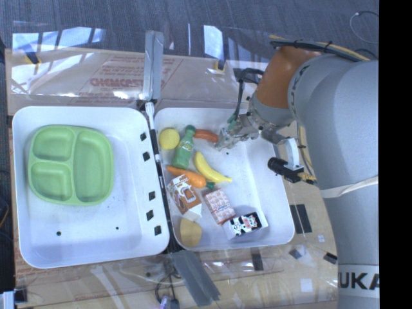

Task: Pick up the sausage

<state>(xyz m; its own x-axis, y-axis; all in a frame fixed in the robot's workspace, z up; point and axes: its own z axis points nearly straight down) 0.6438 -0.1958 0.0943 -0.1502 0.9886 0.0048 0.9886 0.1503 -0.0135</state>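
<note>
The sausage [206, 134] is a short orange-red piece lying near the back of the right bin [273, 198], just right of a green bottle [185, 148]. My gripper [226, 138] hangs low over the bin floor right beside the sausage's right end, close to it or touching it. The sausage is resting on the bin floor, not lifted. The grey arm with its orange band comes in from the right, above the gripper.
The right bin also holds a yellow lemon [168, 138], a banana [209, 168], a carrot [187, 176], two small cartons [182, 195], a black-and-white milk box [245, 224] and a tan round piece [190, 232]. A green divided plate [71, 165] lies in the left bin [84, 237].
</note>
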